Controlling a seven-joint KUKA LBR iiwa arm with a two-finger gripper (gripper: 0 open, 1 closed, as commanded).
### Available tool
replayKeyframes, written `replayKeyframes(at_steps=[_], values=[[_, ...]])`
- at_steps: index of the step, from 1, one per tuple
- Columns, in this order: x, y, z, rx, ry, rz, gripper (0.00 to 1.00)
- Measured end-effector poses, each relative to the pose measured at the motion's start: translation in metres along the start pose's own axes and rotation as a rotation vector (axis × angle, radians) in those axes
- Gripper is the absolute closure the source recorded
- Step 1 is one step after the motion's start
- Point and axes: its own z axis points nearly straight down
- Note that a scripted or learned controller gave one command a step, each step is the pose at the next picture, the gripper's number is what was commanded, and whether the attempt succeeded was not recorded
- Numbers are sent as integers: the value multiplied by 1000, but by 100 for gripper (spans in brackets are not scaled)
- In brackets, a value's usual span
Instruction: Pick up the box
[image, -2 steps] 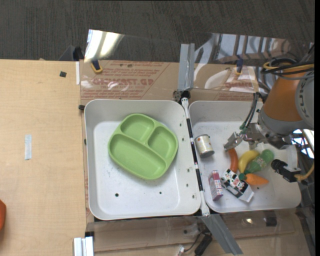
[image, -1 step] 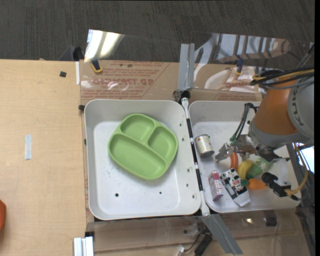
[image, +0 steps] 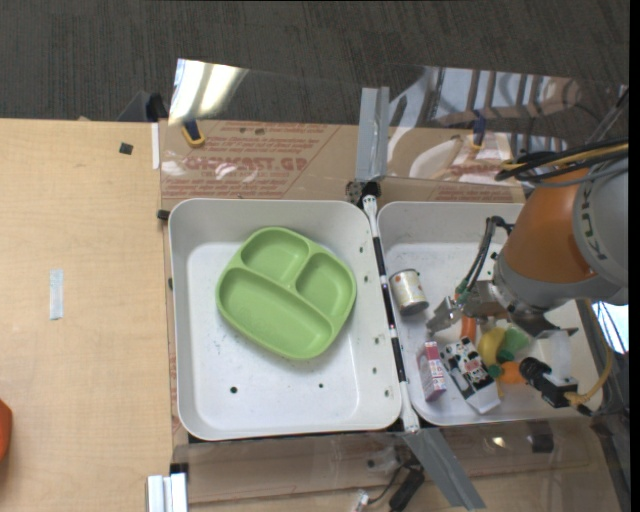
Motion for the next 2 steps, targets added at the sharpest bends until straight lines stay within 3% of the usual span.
replayKeyframes(at_steps=[1, 2], values=[[2, -29, 0, 0, 0, 10, 0], [1, -29, -9, 0, 0, 16, 100]])
